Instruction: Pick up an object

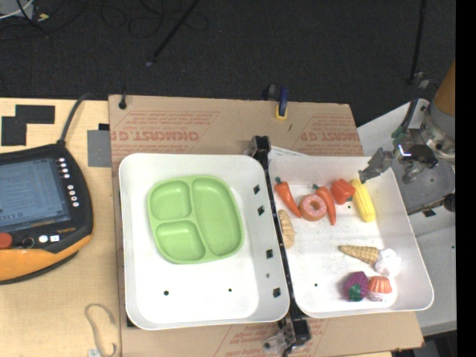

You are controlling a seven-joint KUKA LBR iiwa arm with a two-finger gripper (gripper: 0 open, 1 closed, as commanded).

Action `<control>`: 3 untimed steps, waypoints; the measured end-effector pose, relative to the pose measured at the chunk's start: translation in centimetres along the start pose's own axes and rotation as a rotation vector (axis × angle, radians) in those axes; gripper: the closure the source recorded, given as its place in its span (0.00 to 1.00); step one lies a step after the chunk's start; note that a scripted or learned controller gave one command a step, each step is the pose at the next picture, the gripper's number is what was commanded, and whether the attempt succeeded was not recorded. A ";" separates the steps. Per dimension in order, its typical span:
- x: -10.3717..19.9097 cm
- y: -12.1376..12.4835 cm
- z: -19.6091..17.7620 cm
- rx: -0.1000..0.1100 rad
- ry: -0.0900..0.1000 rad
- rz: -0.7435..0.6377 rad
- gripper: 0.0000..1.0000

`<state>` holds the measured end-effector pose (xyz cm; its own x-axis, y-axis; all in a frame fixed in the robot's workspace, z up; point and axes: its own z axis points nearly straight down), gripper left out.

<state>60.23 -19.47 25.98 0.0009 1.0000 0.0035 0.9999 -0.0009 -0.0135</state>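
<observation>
Corn point(364, 201), the likeliest pick, lies at the far right of the right bin point(416, 274), touching a red pepper point(341, 190) on its left, so the claw point(370, 171), poised just above and seemingly empty (spread or pressed together, I cannot tell), may nudge both aside.

Floor: dark carpet point(245, 43) across the top of the frame, black cables point(156, 13) trailing over it.
Bench: pale wood point(52, 296) at left, brown printed cardboard sheet point(223, 125) in the centre.
Left edge: orange-and-black control pendant point(41, 214) with a lit screen.
</observation>
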 end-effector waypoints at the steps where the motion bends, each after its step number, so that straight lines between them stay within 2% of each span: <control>1: 0.0 0.2 -0.7 -0.013 -0.003 -0.002 0.00; 2: 0.8 -0.3 4.7 -0.006 -0.001 0.002 0.00; 3: 1.5 0.6 10.5 -0.008 -0.002 -0.005 0.00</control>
<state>60.69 -17.97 15.49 -0.0043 1.0000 0.0016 1.0000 0.0043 -0.0056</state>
